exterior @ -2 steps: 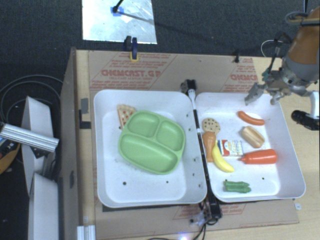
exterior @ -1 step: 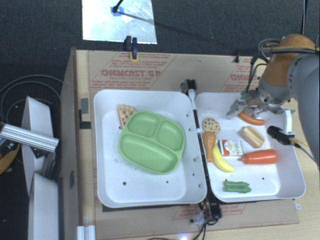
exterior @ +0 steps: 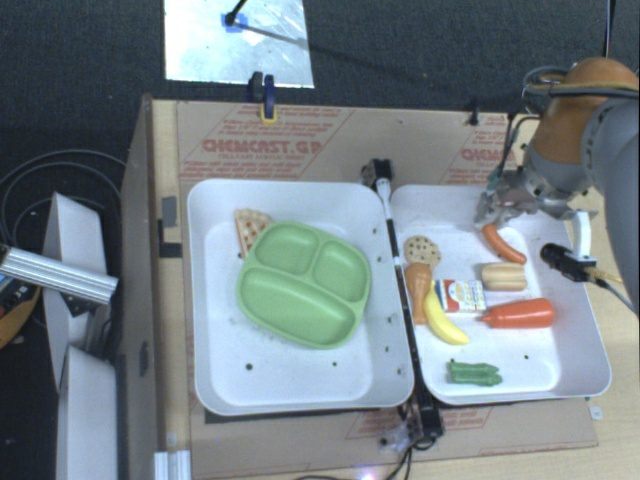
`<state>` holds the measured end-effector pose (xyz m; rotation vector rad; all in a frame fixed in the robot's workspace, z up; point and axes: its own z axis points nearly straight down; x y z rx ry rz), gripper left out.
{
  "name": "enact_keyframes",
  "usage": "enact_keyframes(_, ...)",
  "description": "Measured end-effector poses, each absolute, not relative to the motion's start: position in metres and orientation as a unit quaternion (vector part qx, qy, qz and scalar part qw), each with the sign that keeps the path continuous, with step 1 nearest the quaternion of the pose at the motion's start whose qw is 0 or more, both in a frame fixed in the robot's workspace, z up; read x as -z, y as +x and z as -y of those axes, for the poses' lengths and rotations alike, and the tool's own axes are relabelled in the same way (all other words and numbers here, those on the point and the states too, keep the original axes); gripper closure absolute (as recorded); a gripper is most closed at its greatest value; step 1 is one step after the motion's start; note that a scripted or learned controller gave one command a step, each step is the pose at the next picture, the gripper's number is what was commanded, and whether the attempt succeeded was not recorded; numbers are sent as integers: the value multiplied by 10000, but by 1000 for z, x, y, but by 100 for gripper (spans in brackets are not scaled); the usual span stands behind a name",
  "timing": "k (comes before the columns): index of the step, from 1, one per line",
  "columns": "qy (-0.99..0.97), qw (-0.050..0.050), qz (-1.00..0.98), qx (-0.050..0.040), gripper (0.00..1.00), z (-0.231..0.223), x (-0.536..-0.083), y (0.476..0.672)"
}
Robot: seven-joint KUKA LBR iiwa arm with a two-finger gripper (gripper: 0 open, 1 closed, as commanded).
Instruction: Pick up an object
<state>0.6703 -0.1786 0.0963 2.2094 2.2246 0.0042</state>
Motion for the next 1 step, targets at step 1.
enact_keyframes(1,7036,14,-7106,-30,100,97,-170,602)
